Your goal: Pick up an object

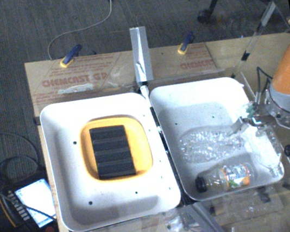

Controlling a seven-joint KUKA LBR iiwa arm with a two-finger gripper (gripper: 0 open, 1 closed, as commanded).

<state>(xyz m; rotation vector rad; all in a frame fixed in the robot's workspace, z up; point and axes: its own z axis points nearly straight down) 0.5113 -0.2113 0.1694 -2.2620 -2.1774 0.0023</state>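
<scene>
gripper [249, 117] sits at three o'clock of the right white bin [196, 90], its opening impossible to judge; approach the crumpled clear plastic bottle [207, 143] squarely, avoiding the capped labelled bottle [225, 177].

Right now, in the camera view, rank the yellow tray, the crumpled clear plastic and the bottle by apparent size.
1. yellow tray, clearly largest.
2. crumpled clear plastic.
3. bottle, though these two look close, and the plastic's edges are hard to trace.

Crumpled clear plastic [209, 143] and a lying bottle [225, 177] are crowding the right bin's [196, 94] near half; its far half is lying open.
</scene>
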